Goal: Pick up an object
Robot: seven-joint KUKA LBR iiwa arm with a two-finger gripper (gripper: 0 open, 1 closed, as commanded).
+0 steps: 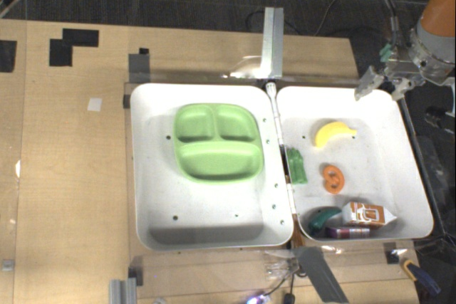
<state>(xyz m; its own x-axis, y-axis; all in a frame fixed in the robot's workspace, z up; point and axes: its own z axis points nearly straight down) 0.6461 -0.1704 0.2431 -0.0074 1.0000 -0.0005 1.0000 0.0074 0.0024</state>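
The right bin [399, 153] holds a yellow banana [334, 133], a green packet [295, 168] by its left wall, an orange round piece [333, 179], a small white and brown carton [366, 213], and a dark green and purple item [329, 223] near the front. My gripper [382, 84] hangs over the far right corner of that bin, above its rim. Its two fingers stand apart with nothing between them. It is well clear of the banana, which lies nearer and to the left.
The left bin [149, 174] holds a green divided plate [216, 141]. A metal post [273, 43] rises at the back between the bins. The wooden bench [64, 153] stretches to the left. Cables lie behind the arm at the far right.
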